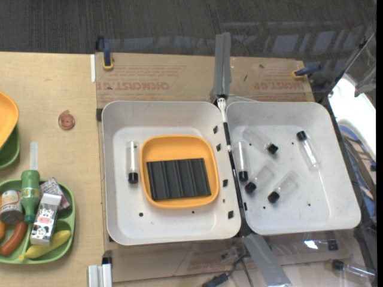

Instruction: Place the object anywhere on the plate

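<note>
Six clear vials with black caps lie across two white bins, and none rests on the plate. One vial [131,159] lies alone in the left bin [116,220], on the bin floor just beside the left rim of the single orange plate [179,146], with its cap toward the camera. One dark ribbed block [181,179] sits on the plate. The right bin [335,211] holds the other five: one vial [240,154] along its left wall, one [258,138] toward the back, one [307,150] at the back right, and two near the middle, [262,176] and [286,185], just apart. Two clamps, [106,61] and [301,72], grip the cardboard sheet [161,82] under the bins.
</note>
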